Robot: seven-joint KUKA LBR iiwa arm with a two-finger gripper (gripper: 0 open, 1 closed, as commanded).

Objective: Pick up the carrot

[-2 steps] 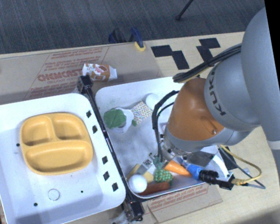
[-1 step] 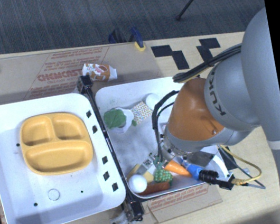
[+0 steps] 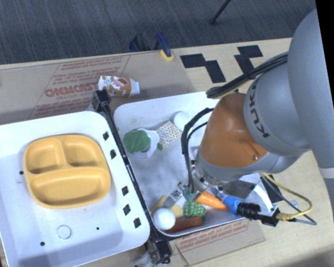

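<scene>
Though the claw's state cannot be told, the carrot [image 3: 211,201] lies orange, tapered, aslant.

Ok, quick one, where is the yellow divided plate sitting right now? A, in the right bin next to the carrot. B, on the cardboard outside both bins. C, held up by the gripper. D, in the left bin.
D: the yellow divided plate lies flat on the floor of the left bin, while the carrot sits in the right bin under the arm.
</scene>
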